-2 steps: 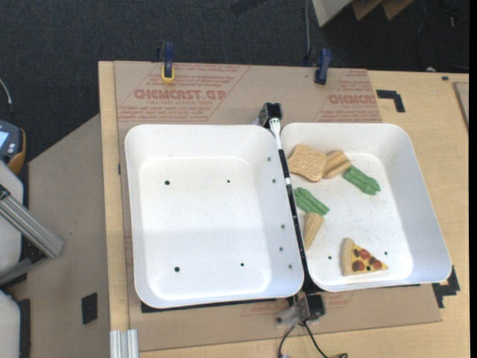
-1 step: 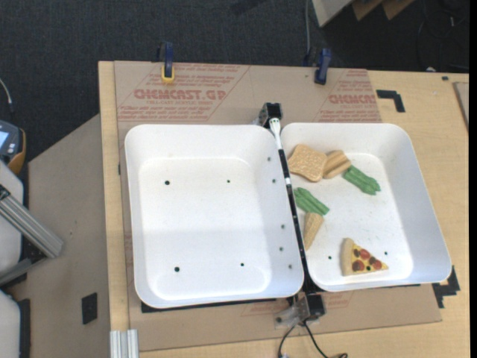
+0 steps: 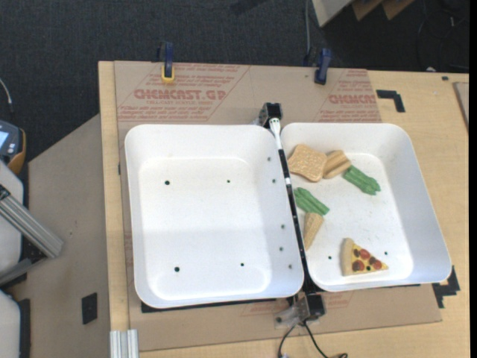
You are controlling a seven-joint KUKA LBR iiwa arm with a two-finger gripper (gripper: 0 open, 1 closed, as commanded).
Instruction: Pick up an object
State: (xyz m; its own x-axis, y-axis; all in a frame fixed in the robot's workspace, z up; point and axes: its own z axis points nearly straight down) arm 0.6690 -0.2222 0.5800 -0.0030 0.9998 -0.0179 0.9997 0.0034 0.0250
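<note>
Nothing is picked yet; the pizza slice point(image 3: 363, 259) lies lower right in the right bin point(image 3: 417, 200), needing an approach; the pincer's state cannot be told.

I can't call arm pose, wrist angle or gripper state off this frame. I'm logging nothing for the robot at this timestamp.
</note>
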